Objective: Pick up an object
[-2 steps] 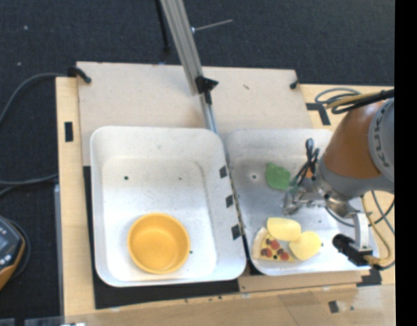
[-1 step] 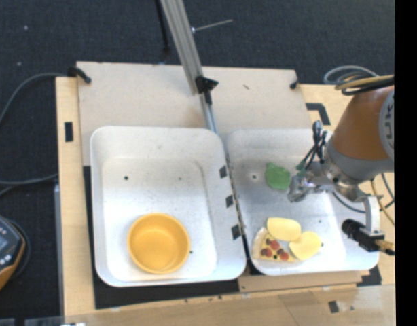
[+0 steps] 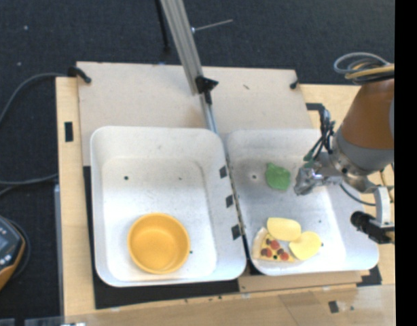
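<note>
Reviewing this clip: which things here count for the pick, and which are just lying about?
Part of the job:
gripper, low in the right bin
green piece just beside it
two yellow pieces and the pizza slice toy, also in that bin

Lying about:
yellow bowl in the left bin
metal pole

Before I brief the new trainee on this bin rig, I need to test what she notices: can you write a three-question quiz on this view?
1. True or false: the yellow bowl sits in the left bin.
2. Which item lies nearest the gripper? A) green piece B) pizza slice toy C) yellow bowl
3. Fill in: the two pale yellow pieces lie in the ___ bin.

Key: 1 true; 2 A; 3 right.
</note>
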